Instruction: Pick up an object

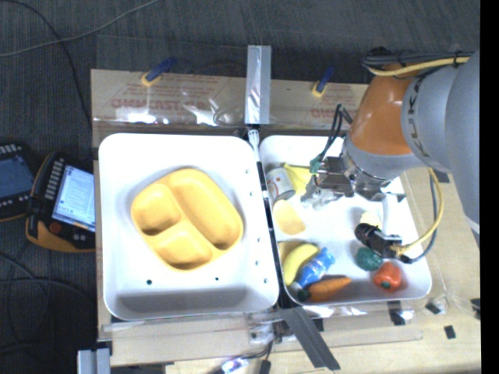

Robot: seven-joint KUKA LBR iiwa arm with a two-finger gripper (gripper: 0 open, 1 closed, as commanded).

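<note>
While the fingers (321, 195) hover — gap unclear — a banana (295, 260), carrot (326, 287) and tomato (388, 277) lie nearby.

— What does the arm (456, 107) look like?

— It has a bulky, rounded grey shell, smooth and matte. Dark lettering runs along the grey link beside the band, too small to read.

— And the band?

— A broad orange collar (382, 119) sits above the wrist, glossy, with a soft highlight.

— Cables?

— A black cable (337, 127) loops along the orange part. A yellow one (431, 209) curves off the wrist, and another yellow line crosses the top of the collar.

— The gripper?

— The gripper (327, 189) is a small metal-grey block, with a green tag on its side.
</note>
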